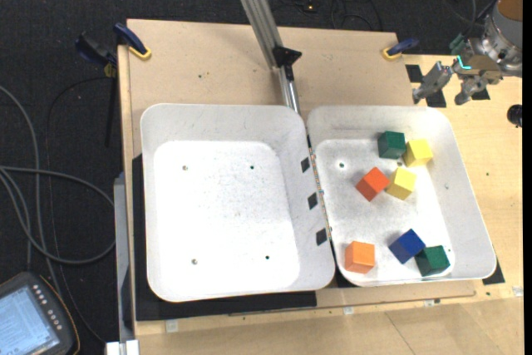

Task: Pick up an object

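I see seven blocks (387,184) scattered loose in the right bin (470,204): two green, two yellow, two orange, one blue.

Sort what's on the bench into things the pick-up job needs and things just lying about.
Job:
claw, fingers apart, beyond the right bin's far corner
right bin
seven blocks: green, yellow, orange, yellow, orange, blue, green

Lying about:
left bin
clamps

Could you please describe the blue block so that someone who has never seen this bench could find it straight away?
Look in the right-hand white bin, along its near edge. Three blocks sit there: an orange block alone on the left, then a close pair. The blue block is the left of that pair, beside a dark green block, and it is the one blue thing.
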Available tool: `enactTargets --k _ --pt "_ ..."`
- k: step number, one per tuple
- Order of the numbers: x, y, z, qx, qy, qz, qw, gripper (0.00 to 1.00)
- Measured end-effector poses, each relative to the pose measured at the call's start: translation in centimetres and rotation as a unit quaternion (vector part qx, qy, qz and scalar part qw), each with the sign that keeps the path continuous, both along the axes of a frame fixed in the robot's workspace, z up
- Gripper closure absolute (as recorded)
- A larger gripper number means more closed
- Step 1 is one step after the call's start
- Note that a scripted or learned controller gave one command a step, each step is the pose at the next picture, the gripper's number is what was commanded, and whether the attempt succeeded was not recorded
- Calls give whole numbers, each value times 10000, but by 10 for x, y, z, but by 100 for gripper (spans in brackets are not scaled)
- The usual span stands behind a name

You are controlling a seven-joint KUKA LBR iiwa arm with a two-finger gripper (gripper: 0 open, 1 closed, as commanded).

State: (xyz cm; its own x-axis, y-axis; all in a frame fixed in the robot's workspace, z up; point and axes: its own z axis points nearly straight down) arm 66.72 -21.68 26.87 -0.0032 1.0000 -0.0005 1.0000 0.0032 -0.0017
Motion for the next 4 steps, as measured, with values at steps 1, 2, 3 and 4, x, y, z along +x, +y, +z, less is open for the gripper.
enactTargets --k 1,2,3,4 --pt "2 0 -64 5 15 -6 10000 0" --pt "-3 -7 -112 3 12 -19 10000 0" --pt "-7 -5 -152 -50 -76 -14 10000 0" --pt "-4 0 -138 -18 -120 11 9999 100"
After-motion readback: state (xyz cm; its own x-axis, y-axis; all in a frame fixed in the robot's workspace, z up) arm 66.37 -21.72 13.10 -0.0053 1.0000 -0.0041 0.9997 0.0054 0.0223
